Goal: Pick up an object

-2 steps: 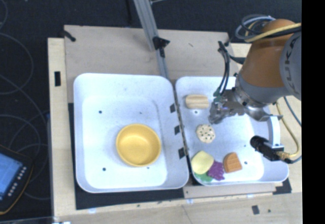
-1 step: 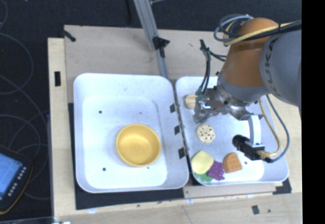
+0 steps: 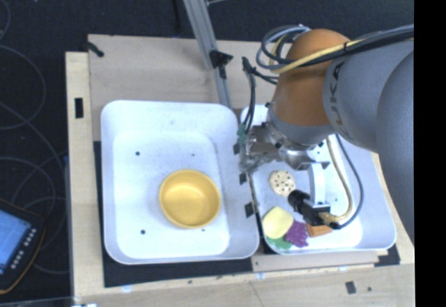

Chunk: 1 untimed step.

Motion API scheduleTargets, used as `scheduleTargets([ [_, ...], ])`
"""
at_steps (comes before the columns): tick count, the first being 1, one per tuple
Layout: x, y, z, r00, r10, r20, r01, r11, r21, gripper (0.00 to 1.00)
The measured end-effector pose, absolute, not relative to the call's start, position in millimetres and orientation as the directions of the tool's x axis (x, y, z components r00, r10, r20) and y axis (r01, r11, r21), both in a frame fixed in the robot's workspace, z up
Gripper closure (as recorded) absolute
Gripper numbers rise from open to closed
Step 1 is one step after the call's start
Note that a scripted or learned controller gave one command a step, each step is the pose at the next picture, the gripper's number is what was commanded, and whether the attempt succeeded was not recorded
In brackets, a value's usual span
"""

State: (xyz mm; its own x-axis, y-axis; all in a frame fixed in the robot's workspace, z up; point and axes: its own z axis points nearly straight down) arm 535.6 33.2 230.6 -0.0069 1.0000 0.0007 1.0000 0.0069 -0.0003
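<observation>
- Camera view: the arm (image 3: 327,100) reaches in from the right and hangs over the right bin (image 3: 373,232), its wrist low above the bin's left half.
- The hand (image 3: 261,152) sits near the divide between the two bins; from above, its fingers are hidden under the wrist, so I cannot tell how they stand or whether anything sits between them.
- The likely things to pick lie in the right bin's near-left corner: a yellow piece (image 3: 277,221), a purple piece (image 3: 297,233) touching it, a green piece (image 3: 279,243) at the bin's edge below them, an orange piece (image 3: 319,230) just beside the purple one, and a pale dotted disc (image 3: 281,182) a little farther back.
- All of these rest on the bin floor, none lifted.
- The left bin (image 3: 125,131) carries a yellow bowl (image 3: 189,198), upright, well apart from the hand.
- Judgement: nothing looks picked up yet. The arm seems placed over the bin, but the descent, grasp and lift all appear left to do.
</observation>
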Motion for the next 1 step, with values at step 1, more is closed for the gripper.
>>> scheduleTargets([
  [1, 530.2, 87.8, 245.3, -0.01, 1.0, 0.003, 1.0, 0.01, 0.002, 1.0],
])
